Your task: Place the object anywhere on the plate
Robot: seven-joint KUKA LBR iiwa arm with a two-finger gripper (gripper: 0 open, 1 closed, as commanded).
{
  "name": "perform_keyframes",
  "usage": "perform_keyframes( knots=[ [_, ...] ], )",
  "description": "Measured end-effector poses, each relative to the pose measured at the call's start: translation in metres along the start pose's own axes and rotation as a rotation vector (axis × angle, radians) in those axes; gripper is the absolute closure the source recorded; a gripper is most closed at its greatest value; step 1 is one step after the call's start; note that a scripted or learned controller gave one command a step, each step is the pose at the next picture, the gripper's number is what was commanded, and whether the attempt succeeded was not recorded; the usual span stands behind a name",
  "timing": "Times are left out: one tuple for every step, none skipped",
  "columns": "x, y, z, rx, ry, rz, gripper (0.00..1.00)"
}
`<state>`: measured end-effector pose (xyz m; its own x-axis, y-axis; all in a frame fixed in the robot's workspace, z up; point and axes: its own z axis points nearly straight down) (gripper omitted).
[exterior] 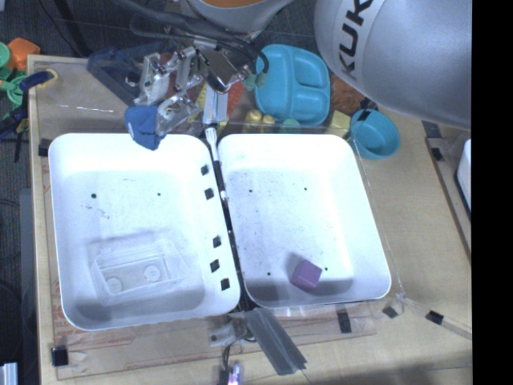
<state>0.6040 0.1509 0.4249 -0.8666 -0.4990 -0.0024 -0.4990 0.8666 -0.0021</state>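
Observation:
My gripper [158, 117] hangs over the far rim of the left bin [64, 175], near its back corner. Its metal fingers are shut on a small, soft-looking blue object [143, 127] that sticks out to the left below them. A clear plastic plate [132, 267] lies flat in the front part of the left bin, well in front of the gripper and hard to make out against the white floor. A purple cube [305, 273] sits in the right bin [361, 207] near its front wall.
Behind the bins lie a teal compartment tray [295, 83], a blue cup [375, 133] and small yellow pieces [264, 119]. Green toys [12, 74] sit at the far left. The arm's large grey body [393, 30] looms over the upper right.

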Motion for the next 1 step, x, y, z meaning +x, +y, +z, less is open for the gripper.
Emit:
perform_keyframes(
  knots=[
    [0.0345, 0.0204, -0.0172, 0.0, 0.003, 0.189, 1.0]
  ],
)
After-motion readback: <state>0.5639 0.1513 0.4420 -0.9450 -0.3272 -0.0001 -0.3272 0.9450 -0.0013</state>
